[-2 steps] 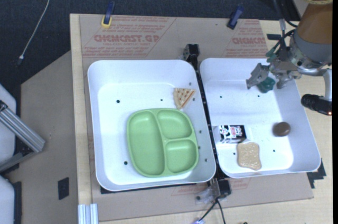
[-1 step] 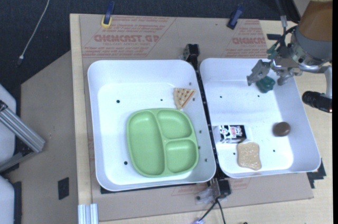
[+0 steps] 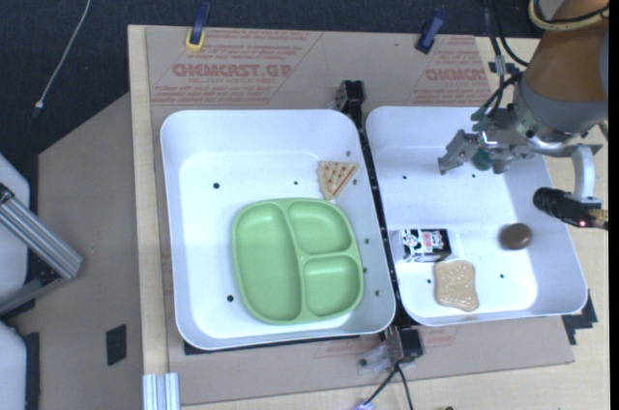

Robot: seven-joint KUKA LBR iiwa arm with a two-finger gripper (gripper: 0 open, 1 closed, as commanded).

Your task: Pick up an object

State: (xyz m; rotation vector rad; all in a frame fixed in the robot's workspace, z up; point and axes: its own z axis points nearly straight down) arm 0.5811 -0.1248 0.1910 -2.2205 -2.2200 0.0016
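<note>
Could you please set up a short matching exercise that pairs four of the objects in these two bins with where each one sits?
Things:
1. green divided plate
2. triangular cracker
3. round brown piece
4. black-and-white packet

Places:
A. right bin, near its right wall
B. left bin, front middle
C. right bin, against its left wall
D. left bin, by its right wall, just behind the plate

Pairs: 1-B, 2-D, 3-A, 4-C

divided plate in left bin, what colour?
Light green; the divided plate shows plainly in the camera view, lying in the left bin.
</note>
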